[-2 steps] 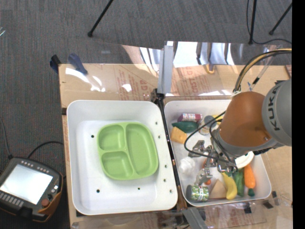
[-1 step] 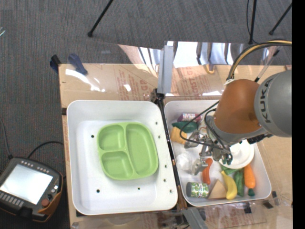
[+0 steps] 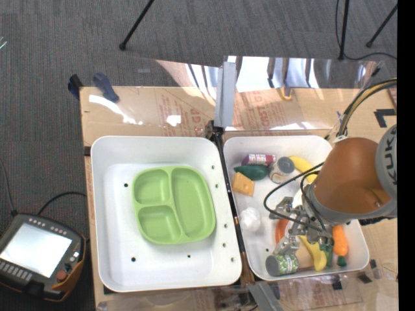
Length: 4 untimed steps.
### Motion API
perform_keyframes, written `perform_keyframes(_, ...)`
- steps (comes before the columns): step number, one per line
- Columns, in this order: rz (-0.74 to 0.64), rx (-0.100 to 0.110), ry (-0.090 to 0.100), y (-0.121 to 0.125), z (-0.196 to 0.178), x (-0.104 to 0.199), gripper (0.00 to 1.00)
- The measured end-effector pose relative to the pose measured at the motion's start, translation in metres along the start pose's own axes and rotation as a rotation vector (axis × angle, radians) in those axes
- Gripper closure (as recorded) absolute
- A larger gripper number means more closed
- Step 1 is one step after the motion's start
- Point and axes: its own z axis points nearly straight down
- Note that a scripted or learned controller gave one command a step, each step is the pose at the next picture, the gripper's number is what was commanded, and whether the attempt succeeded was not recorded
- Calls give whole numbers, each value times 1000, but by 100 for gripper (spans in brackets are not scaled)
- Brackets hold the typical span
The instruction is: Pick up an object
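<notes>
Right bin (image 3: pixel 259 141), arm hiding claw (image 3: pixel 299 229) fingers

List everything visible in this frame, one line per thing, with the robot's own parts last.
Bins: 2, white, side by side on the bench.
Divided plate: 1, light green, left bin.
Banana: 1, yellow, right bin, far side.
Cheese wedge: 1, yellow-orange, right bin.
Small can: 1, grey-green, right bin, near edge.
Carrot: 1, orange, right bin, near right corner.
Handheld screen: 1, grey, floor at lower left.
Arm: 1, orange band, over right bin.
Gripper: 1, over the right bin's items.
</notes>
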Motion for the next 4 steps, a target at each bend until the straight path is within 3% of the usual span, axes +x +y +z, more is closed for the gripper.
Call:
perform_keyframes(1, 84, 3, 4, 30, 1, 6, 0)
perform_keyframes(2, 142, 5, 46, 36, 11, -30, 0)
perform_keyframes(3, 118, 4, 37, 33, 8, -3, 0)
perform_keyframes(4, 179, 7, 46, 40, 12, -52, 0)
